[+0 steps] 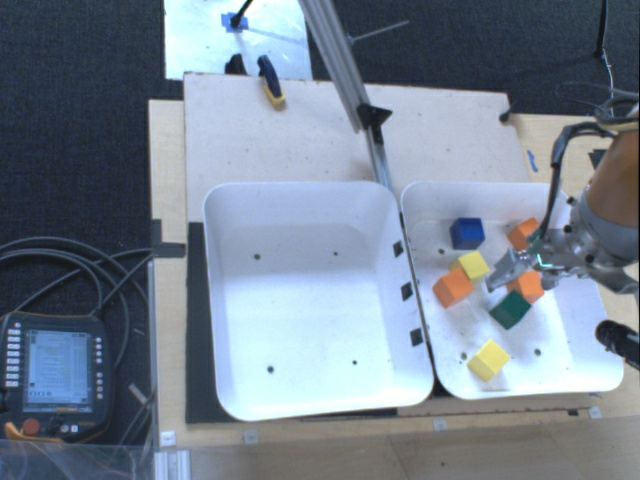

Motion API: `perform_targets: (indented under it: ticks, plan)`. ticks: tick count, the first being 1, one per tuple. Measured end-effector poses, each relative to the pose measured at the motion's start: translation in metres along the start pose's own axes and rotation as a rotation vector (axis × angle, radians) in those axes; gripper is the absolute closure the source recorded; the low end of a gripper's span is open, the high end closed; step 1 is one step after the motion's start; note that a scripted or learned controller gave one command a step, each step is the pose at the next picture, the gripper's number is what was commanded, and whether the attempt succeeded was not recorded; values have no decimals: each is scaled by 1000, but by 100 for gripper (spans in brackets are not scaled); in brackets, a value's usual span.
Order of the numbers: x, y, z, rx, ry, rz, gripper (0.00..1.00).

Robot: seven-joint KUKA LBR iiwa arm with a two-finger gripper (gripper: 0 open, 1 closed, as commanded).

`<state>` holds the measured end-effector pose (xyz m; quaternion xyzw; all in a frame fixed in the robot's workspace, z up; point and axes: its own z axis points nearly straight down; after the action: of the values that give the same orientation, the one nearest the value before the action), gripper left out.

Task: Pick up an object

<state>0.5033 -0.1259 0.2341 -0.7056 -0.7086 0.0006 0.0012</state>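
Several small blocks lie in the right bin (600,368): a blue one (466,232), an orange one (521,233) at the back, a yellow one (473,265), an orange one (452,287), a green one (510,310) and a yellow one (488,359) near the front. My gripper (514,269) reaches in from the right and hangs low over the middle of this bin. It sits right by a third orange block (530,287), which it partly covers, with the green block just in front. Nothing visible is lifted off the bin floor.
The left bin (310,298) stands beside the right one, sharing a middle wall with black clips (407,291). A slanted metal pole (335,48) crosses the back of the bench. A teach pendant (55,373) with cables lies at the far left.
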Motion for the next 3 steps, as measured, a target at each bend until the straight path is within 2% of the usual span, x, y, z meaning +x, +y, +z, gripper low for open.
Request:
perform_targets:
  ticks: [1,2,3]
  plan:
    - [0,1,-2,-4,-1,2,0]
    - [-3,1,60,2,0,2,0]
    - [-7,10,115,-9,-6,4,0]
